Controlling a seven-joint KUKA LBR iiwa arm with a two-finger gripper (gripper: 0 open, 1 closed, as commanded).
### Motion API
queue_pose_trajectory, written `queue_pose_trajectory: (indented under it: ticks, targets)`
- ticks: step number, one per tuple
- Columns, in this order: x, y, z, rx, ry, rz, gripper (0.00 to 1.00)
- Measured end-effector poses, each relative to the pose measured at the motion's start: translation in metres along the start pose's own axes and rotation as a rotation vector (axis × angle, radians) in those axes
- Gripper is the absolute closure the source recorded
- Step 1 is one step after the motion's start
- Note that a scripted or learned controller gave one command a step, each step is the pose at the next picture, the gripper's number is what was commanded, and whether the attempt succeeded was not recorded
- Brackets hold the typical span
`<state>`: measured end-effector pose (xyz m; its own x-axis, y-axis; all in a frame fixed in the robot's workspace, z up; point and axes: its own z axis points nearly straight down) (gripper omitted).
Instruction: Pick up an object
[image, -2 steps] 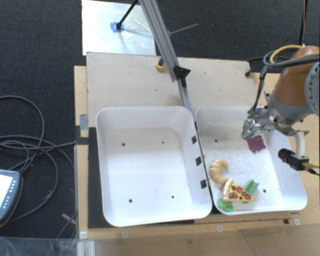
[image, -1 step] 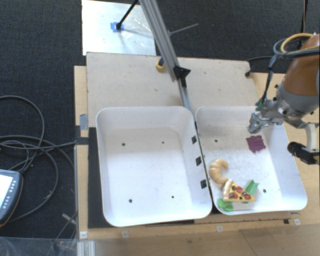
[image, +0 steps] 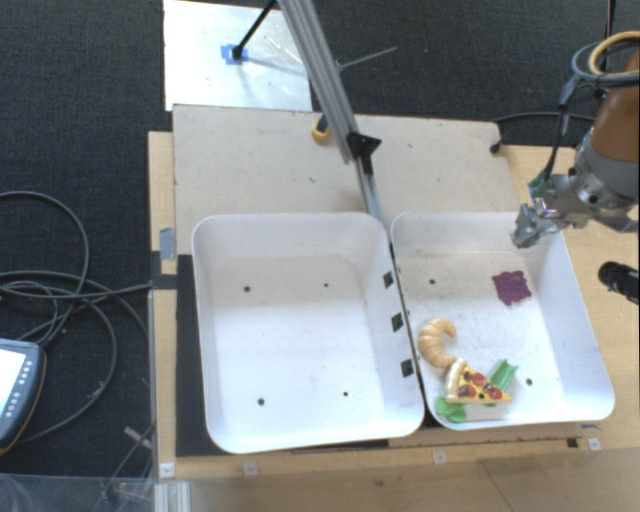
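- The gripper (image: 527, 228) hangs over the far right corner of the right bin (image: 570, 300), at the end of the grey arm reaching in from the right; nothing shows in its grasp, and the view is too small and slanted to tell how it is set.
- Candidates for the pick all lie in the right bin. A purple grape bunch (image: 512, 288) sits toward the far right part of the bin floor, nearest the gripper though apart from it.
- A toy croissant (image: 436, 340) lies near the bin's left wall, about midway along it.
- Just beside the croissant, toward the near edge, a toy pizza slice (image: 477, 385) rests against a green leafy piece (image: 500, 375); another bit of green (image: 449, 409) lies at the near left corner.
- The left bin (image: 215, 330) has only its white floor with small dark holes.
- Progress, judged from this: nothing has been lifted yet. The whole pick remains: choosing an object, descending onto it, closing and raising it. The grape bunch looks the shortest reach.
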<state>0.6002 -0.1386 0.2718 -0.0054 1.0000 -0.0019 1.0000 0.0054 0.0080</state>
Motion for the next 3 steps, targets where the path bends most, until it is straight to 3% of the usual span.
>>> queue_pose_trajectory:
  ticks: [3]
  targets:
    - [0.172,-0.014,0.008,0.007,0.005,-0.007,1.0]
